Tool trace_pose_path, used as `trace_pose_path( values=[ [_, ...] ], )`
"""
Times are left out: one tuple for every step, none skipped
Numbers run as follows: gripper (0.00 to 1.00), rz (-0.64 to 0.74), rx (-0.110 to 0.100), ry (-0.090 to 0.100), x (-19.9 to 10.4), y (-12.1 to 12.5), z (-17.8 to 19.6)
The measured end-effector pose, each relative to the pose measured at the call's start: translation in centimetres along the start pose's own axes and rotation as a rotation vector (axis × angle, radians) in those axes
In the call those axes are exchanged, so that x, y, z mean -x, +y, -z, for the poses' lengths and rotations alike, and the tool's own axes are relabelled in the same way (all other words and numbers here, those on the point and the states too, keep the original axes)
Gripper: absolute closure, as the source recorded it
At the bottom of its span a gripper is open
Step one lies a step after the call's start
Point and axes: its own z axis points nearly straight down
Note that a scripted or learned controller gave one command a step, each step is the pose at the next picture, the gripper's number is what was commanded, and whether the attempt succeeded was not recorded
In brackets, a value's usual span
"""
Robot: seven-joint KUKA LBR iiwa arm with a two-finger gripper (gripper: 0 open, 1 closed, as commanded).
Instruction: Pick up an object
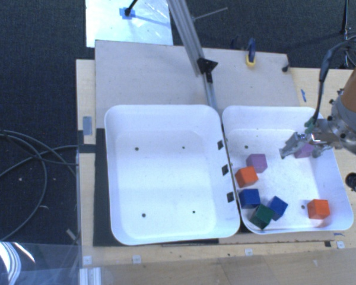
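The grey two-finger gripper (296,148) hovered over the right white bin (338,186) near its far right edge, fingers pinching a small purple block (306,151).

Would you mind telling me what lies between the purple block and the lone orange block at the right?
In the camera view, only bare white bin floor lies between the purple block and that orange block.

The left white bin (166,174) sits on the table (148,70), its right wall touching the other bin. Beyond the left bin's far right corner a grey pole (187,31) slants up, with a yellow clamp (250,58) farther right at the table's back edge. Left of that bin, black cables (24,159) curl over the dark floor.
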Motion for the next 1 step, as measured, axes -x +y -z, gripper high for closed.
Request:
trace_pose_path(
  values=[
    [0.00, -0.002, 0.013, -0.008, 4.68, 8.28, 5.93]
  ],
)
